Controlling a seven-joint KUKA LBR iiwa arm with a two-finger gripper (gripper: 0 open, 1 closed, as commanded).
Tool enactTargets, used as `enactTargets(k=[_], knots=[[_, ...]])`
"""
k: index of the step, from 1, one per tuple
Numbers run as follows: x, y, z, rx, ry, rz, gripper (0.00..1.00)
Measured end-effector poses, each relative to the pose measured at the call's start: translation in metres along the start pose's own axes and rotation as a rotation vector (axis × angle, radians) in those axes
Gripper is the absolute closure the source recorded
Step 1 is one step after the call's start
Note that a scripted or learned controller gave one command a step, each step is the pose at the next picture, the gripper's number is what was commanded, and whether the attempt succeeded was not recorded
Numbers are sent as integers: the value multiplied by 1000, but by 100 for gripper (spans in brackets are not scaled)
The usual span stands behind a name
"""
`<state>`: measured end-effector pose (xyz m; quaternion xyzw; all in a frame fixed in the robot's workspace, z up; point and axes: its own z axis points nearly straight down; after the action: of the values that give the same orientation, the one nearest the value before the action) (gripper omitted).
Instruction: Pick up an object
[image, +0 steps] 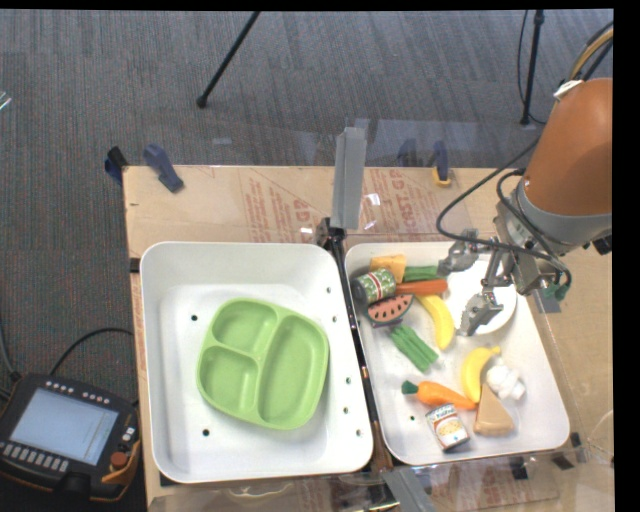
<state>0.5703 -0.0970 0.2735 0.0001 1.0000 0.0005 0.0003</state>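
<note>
Below, glossy plastic food (440, 320) crowds the smooth white bin (545, 350).

Two white bins (170, 300), middle of frame: smooth plastic, a bit shiny. Green tray (264, 362), left bin: matt plastic. Toy bananas (440, 322), carrot (440, 392), right bin: smooth plastic look. Small can (375, 285): shiny, paper label. Bench top (250, 205), upper middle: brown board, printed red, under clear shiny sheet. Floor (100, 80), top: grey, rough carpet. Arm band (575, 150), upper right: smooth orange, glossy.
</note>
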Motion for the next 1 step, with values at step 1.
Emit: enactTargets(k=[1], knots=[[36,8,125,-2,13,-26,0]])
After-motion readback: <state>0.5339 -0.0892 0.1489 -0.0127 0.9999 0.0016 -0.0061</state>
